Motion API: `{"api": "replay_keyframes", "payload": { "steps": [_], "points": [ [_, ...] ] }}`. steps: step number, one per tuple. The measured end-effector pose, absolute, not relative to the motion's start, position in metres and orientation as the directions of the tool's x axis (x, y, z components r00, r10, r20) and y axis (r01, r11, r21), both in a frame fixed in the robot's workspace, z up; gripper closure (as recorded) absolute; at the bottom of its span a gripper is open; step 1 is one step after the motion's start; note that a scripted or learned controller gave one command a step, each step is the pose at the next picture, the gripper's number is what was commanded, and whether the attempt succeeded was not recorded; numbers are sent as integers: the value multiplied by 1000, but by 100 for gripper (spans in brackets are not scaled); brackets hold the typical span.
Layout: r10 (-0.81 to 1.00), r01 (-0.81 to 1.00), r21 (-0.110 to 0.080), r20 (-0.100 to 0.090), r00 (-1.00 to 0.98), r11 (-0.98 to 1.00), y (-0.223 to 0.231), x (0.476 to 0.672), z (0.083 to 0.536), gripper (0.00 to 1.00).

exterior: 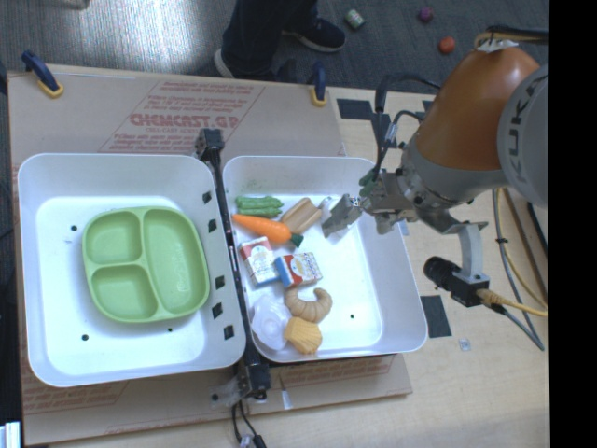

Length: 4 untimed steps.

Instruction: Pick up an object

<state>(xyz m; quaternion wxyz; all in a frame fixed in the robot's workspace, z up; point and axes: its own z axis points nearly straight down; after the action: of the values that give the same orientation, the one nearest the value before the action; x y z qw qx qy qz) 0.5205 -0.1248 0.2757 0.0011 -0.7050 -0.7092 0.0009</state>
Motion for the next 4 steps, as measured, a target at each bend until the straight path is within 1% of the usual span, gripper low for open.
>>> {"api": "replay_keyframes", "payload": {
  "steps": [1, 2, 3, 4],
  "points": [
    [1000, 1000, -3, -2, -5, 5, -209, 551, 251, 0],
    [1000, 1000, -2, -2, -6, 6, -208, 551, 251, 0],
    [1000, 1000, -6, 2, -6, 6, -201, 507, 97, 0],
    [1000, 1000, -4, 1, -12, 12, -201, 509, 107, 100]
  ]
}}
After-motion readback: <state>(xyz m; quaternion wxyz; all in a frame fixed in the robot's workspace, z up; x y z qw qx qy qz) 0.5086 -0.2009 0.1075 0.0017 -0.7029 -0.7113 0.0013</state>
